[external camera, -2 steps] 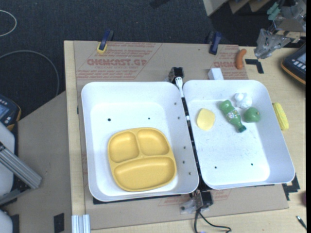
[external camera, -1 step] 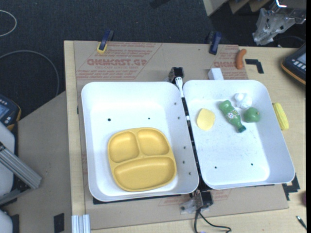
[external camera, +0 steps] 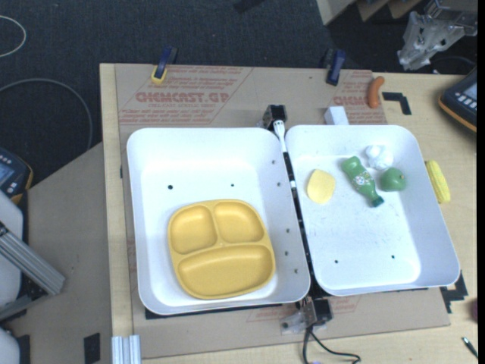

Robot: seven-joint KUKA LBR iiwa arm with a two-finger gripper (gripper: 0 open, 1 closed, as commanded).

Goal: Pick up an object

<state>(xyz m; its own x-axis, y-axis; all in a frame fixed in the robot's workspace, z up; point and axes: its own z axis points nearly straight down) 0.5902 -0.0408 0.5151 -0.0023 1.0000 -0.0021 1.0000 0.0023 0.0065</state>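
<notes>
The right bin [external camera: 379, 268] holds a small yellow rounded piece [external camera: 320, 186] near its left wall. A cluster lies at its far side: a green elongated toy [external camera: 358, 175], a green round piece [external camera: 392, 179] and a small white object [external camera: 375, 155]. In the left bin [external camera: 151, 173] lies a yellow divided plate [external camera: 220, 249] with three compartments. My gripper [external camera: 428, 32] appears as a grey metal shape at the top right, beyond the bench's far edge and well away from both bins.
A yellow strip [external camera: 439, 182] lies just outside the right bin's right rim. An orange sausage-shaped item [external camera: 375, 92] rests on the board behind that bin. Clamps [external camera: 335, 65] hold the board's far edge. Cables and a grey rail lie at the left.
</notes>
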